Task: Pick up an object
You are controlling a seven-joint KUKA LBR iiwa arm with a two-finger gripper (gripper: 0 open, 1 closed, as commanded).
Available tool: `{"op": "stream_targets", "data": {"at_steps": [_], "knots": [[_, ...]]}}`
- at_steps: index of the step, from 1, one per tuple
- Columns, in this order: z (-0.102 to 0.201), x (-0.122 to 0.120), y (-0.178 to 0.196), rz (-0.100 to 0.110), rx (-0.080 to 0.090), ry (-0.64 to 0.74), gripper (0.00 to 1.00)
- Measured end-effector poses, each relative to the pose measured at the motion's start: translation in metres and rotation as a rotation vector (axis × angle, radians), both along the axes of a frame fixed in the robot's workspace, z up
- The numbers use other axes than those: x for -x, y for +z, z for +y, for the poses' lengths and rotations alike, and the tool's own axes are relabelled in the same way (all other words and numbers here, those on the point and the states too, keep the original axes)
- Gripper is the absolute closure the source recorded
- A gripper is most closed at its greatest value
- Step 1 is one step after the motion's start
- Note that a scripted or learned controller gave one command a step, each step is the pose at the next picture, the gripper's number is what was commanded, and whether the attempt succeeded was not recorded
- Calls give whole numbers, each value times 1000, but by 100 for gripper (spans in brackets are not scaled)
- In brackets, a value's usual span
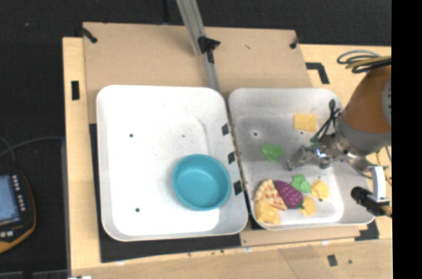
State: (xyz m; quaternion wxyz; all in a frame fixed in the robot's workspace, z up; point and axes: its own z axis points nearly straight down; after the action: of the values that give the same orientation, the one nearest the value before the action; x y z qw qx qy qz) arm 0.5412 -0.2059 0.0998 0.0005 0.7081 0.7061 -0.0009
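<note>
**End effector low in the right bin, among the toys**

Poised over the middle of the right bin (241,114): end effector (308,155), metal parts pointing left; grip state impossible to tell from this slant, and nothing seen between the tips; just left of it, apart, a small green piece (271,152) on the bin floor; above it, near the bin's far side, a yellow block (304,122); below it, a second green piece (301,182) at the edge of a cluster along the bin's near wall; in that cluster, a purple grape-like toy (288,193), a pale yellow waffle-patterned toy (266,192) touching the purple one's left side, a yellow piece (268,212) beneath, and small yellow-orange pieces (319,190) to the right; behind the end effector, grey arm with orange band (364,109) entering from the right; farther out, left bin (119,113) holding a teal bowl (200,181) upright near its front right corner; under both bins, tan table (151,50); rising from the table's far side, a slanted grey pole (188,0).
</note>
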Motion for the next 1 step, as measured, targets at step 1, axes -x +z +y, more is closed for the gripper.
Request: {"op": "stream_targets", "data": {"at_steps": [1], "knots": [[-1,-1,12,-6,1,-5,100]]}}
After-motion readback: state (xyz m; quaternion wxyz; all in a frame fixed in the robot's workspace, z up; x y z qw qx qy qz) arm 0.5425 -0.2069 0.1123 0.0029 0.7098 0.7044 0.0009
